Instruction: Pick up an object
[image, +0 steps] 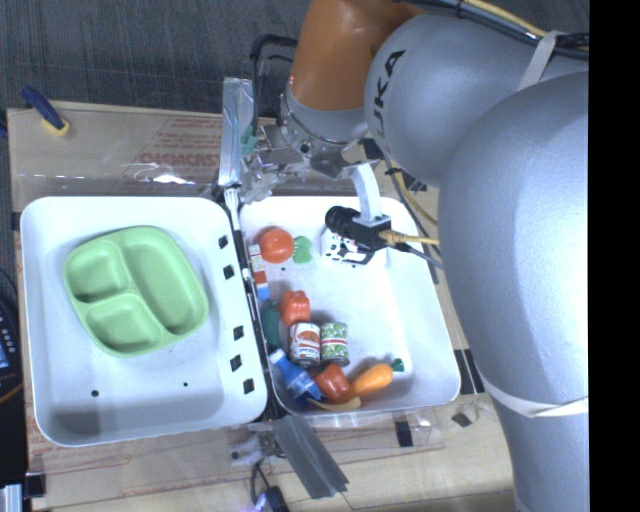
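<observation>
In the left bin (40, 300), a green 3-section plate (135, 288) lies at centre. In the right bin (420, 300), an orange tomato (276, 244) sits at 10 o'clock; 2 small cans (320, 343) stand at 6 o'clock, a carrot (372, 377) beside. At 12 o'clock hangs the gripper (262, 170), holding nothing visible.

One fixed cam, mounted above the table (120, 140), looking down at a slant. Takes in both white bins: left bin (40, 300), right bin (420, 300). Mid distance. Arm (500, 150) enters from the right, close to the lens, blocking much of that side.
</observation>
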